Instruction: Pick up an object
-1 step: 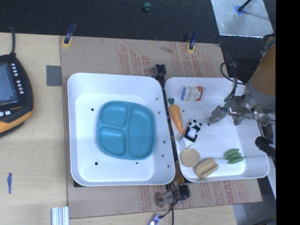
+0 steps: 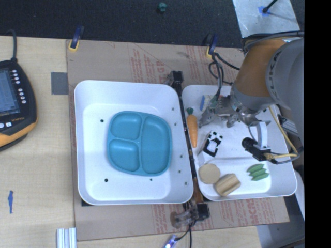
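Two white bins sit side by side on a cardboard sheet [image 2: 129, 61], and the action is all on the right. The left bin [image 2: 83, 138] lies well off to the gripper's left. The right bin [image 2: 282, 187] sits directly under the gripper. The arm [image 2: 258, 71] comes in from the right, its orange band prominent, with the wrist leaning over the right bin's upper half.

The gripper [image 2: 217, 111] hangs low near that bin's top left. The wrist covers the jaws, so I cannot tell how far open they are or whether they have hold of anything.

The blue plate [image 2: 139, 141], with its three compartments, lies flat in the left bin, well left of the jaws and a little below them. A pendant [image 2: 13, 105] rests at the bench's far left edge, the farthest thing from the jaws.

There are several candidates for picking in the right bin. The carrot [image 2: 192, 130] lies just left of the jaws and slightly below, running along the bin's left wall. The roll [image 2: 227, 184] sits well below them near the front wall. It touches the tan disc [image 2: 209, 173] on its left. The black-and-white block [image 2: 212, 143] is nearest, just below the jaws. The green pod [image 2: 257, 171] lies below and to the right, apart from the rest.
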Controlling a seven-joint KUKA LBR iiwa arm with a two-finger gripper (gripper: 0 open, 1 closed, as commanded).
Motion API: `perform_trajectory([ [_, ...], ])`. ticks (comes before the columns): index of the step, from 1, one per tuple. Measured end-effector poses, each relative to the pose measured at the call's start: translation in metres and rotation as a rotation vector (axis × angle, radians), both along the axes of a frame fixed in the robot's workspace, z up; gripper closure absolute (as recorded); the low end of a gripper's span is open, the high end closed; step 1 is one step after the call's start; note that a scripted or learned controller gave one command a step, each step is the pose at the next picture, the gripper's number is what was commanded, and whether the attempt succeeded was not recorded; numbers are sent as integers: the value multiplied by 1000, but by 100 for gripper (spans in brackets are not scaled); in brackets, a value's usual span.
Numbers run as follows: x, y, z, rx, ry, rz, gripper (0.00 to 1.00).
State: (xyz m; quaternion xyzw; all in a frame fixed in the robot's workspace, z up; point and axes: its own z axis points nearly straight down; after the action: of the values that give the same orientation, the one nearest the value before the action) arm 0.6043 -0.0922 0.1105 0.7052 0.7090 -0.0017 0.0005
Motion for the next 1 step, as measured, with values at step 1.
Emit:
perform_trajectory([
  [1, -43, -3, -20, 2, 4, -1, 0],
])
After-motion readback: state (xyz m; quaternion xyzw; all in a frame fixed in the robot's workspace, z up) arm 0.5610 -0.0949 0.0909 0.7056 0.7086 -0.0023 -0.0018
